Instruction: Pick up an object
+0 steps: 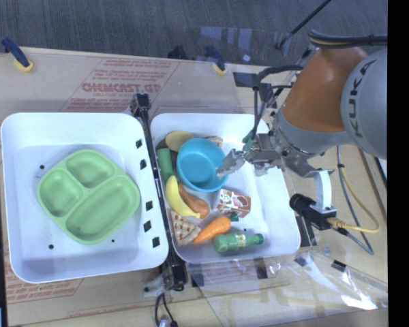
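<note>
In the camera view, toy foods crowd the right white bin (276,203), packed together, so a clean grab looks awkward. The gripper (226,163) reaches in beside the blue plastic bowl (199,163), touching its rim; how far it is open cannot be told. 1 green divided plate (88,195) sits in the left bin (13,182).

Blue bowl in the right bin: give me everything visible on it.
The round blue plastic bowl looks smooth and glossy, tilted with its opening facing up and toward the camera. It rests on the toy-food pile in the right white bin, over the yellow banana. The gripper is at its right rim.
</note>
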Controlling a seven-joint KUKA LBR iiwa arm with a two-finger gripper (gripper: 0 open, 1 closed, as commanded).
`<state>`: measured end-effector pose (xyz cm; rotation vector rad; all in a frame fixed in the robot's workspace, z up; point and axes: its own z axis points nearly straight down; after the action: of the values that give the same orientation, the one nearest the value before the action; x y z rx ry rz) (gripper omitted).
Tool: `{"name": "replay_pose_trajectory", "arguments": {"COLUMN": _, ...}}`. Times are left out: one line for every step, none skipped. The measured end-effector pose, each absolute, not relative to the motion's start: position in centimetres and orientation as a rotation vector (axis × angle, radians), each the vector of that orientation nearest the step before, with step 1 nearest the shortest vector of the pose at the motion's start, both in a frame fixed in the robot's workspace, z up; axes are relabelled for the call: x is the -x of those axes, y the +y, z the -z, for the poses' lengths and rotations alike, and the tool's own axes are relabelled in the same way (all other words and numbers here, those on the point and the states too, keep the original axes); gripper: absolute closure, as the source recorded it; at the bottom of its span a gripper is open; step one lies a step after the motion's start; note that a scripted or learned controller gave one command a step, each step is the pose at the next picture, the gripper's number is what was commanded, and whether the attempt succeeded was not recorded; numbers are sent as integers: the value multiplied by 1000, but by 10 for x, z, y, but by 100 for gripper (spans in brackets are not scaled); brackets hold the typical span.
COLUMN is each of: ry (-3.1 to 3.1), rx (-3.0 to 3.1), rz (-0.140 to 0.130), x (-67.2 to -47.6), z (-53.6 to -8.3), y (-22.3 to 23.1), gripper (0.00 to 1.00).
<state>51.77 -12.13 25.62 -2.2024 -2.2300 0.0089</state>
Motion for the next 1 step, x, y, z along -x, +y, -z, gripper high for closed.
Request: {"name": "replay_pose_trajectory", "arguments": {"ry": -1944, "rx": 2479, "rz": 8, "x": -537, "z": -121, "y": -148, "gripper": 0}}
